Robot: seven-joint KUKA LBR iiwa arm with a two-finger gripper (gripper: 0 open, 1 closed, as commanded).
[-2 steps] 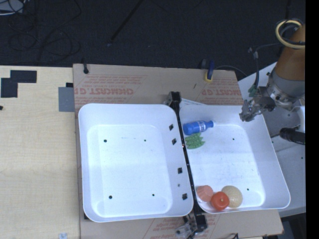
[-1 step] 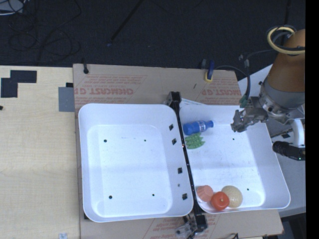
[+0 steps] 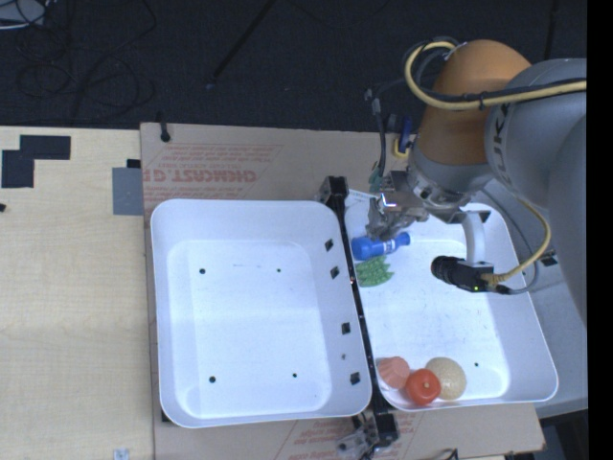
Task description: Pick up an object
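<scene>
**Op A:** Blue object (image 3: 379, 246), a small bottle by the look of it, lying on its side at the far left of the right bin (image 3: 536, 372), just beside the divider. I've got the gripper (image 3: 387, 220) right on top of it. I can't tell from here whether the fingers are spread or closed, or whether it's actually caught.

**Op B:** What worries you?

**Op A:** It's rounded and hard by the wall, so I reckon it could roll or squirt out sideways, or a finger could snag the rim.

**Op B:** Give me the count, left to right.

**Op A:** Left bin (image 3: 172, 257), one. Right bin: one blue piece, one green piece (image 3: 373, 274) just below it, then in the near corner one pink (image 3: 392, 367), one red (image 3: 422, 386), one cream (image 3: 447, 376), bunched together and touching.
</scene>
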